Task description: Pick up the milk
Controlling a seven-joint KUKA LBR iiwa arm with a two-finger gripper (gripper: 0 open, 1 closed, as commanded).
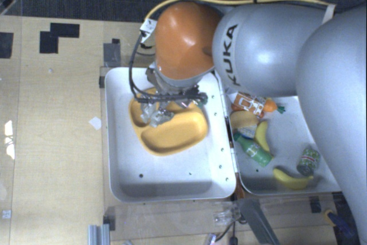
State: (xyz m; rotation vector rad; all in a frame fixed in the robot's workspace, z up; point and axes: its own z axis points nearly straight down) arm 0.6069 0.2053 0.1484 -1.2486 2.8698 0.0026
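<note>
Camera view, largest first: shows the grey arm sweeping in from 3 o'clock and covering most of the upper right, with its orange band bulging at about 12 o'clock over the left bin.

Takes in next the tan bench, bare towards 9 o'clock apart from black markings near 10 o'clock.

Sets the left bin at centre and the right bin touching it at 4 o'clock, partly under the arm.

Finds a yellow bowl in the left bin, lying on the bin floor towards its 12 o'clock end, with a second yellow piece just beside it at 10 o'clock.

Puts the gripper right over the bowl's 11 o'clock rim, low in the left bin; cannot tell how wide it stands, nor whether it grips anything.

Lists in the right bin: one banana at the bin's 6 o'clock edge, a green bottle near the shared wall, a smaller banana just at the bottle's 12 o'clock, and a green can at 3 o'clock beside the arm.

Places the milk, seemingly the small white-and-orange carton, at the right bin's 11 o'clock corner, well apart from the gripper, just above a tan rounded item.
</note>
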